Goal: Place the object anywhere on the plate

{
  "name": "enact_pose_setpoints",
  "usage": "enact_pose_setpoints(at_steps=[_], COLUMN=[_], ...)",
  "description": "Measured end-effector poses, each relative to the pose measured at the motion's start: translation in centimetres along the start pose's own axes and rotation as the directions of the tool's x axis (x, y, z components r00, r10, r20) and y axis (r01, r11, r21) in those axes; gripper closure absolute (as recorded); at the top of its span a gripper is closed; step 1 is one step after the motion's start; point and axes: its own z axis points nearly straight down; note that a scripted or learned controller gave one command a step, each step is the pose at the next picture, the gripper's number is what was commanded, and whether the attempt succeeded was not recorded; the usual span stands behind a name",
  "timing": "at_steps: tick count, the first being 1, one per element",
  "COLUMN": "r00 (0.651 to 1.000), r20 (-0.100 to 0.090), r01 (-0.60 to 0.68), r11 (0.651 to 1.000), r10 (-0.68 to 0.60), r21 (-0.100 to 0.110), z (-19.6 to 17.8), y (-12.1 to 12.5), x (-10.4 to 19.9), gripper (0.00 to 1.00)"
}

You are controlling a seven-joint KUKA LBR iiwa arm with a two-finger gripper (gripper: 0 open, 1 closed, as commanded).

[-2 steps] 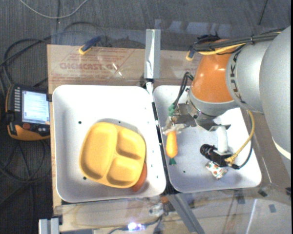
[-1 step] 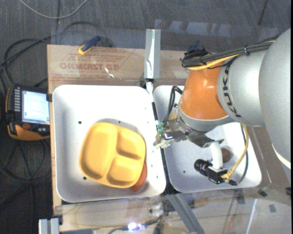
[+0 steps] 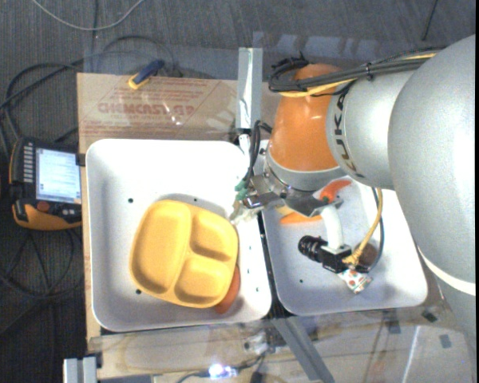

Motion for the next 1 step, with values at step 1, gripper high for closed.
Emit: enact_pose_setpoints(at_steps=[1], r00=[0.936], r20=[0.002], r01=[0.353], r11=[0.936], r10=[-0.353], r21=[-0.001], z=[-0.09], y=[-4.66], x=[-5.54], gripper=[1.00])
